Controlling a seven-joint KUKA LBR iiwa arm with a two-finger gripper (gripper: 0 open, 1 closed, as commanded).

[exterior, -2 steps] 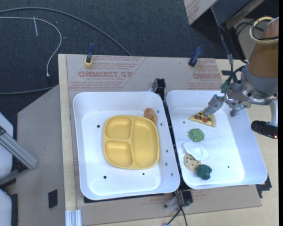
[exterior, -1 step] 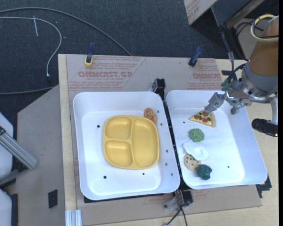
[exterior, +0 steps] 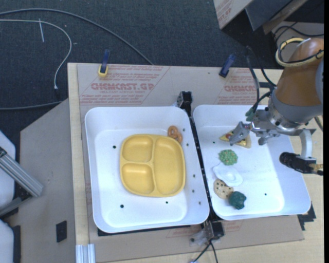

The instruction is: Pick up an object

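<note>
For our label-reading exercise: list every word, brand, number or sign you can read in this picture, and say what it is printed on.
"CHEMCAST GP" in red, printed on the board under the two white bins, near its far left edge.
The same red print repeats on the board's far right, partly cut off by the arm; not fully readable.
Red print on the cardboard box at the top edge: too blurred to read.

1 fixed overhead camera, slanted down, both bins (exterior: 97,169) framed.

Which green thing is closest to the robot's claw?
The light green ball, just below the gripper. The darker green one sits at the bin's front.
</note>
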